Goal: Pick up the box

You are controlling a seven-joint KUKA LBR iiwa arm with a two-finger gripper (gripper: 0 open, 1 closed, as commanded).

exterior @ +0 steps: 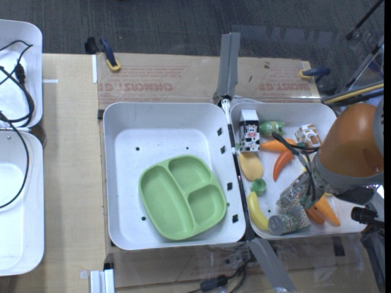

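A small white box [249, 129] with black and dark markings stands in the right bin [278, 107], at its far left near the divider. My arm comes in from the right; its orange band [354, 140] and grey wrist hang over the bin's right half. Below the wrist, the gripper [310, 189] sits low among the clutter, over a shiny crinkled packet [294, 192]. It is well to the right of the box and nearer the front, apart from it. The wrist hides the fingers.
The right bin also holds a yellow fruit [250, 165], a banana [256, 211], orange peppers [281, 162], carrots [324, 211], a grey can [286, 223], a green vegetable [272, 127] and a small printed packet [307, 135]. A green divided plate [183, 195] lies in the left bin [122, 163].
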